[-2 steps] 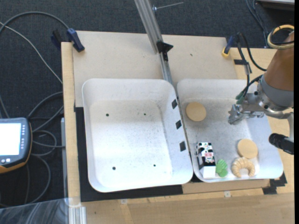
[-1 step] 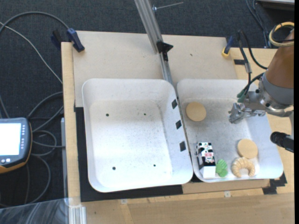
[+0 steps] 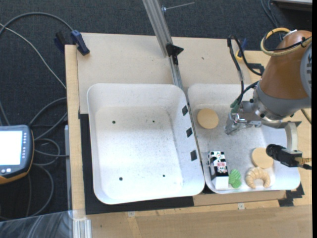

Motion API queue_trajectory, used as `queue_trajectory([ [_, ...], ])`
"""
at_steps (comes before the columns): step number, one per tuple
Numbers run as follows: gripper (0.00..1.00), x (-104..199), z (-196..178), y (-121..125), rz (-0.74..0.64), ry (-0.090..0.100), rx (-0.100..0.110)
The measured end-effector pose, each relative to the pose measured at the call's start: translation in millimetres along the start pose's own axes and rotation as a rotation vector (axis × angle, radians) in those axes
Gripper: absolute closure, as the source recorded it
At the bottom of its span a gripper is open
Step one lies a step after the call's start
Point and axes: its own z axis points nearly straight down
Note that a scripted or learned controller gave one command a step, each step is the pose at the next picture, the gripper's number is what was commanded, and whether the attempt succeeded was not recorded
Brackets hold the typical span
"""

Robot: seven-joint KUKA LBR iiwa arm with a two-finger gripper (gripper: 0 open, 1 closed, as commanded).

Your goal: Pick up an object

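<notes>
Near rim of right bin (image 3: 247,190): croissant (image 3: 259,177), green piece (image 3: 235,178), patterned block (image 3: 218,163) | left bin (image 3: 133,143) bare | step: you are in the approach, tool (image 3: 237,124) over right bin beside round biscuit (image 3: 207,118), nothing visibly held, whether it grips I cannot tell | next: you need to descend squarely on one object.

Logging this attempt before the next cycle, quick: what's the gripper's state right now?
Gripper: low over the right bin, beside the tan disc; nothing seen between its fingers, and open or closed cannot be told.
</notes>
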Motion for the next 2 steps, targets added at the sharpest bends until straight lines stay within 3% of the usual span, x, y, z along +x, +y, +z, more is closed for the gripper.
queue_trajectory([
  [2,1.00,114.3,0.1,-10.8,-0.003,0.000,-0.002],
])
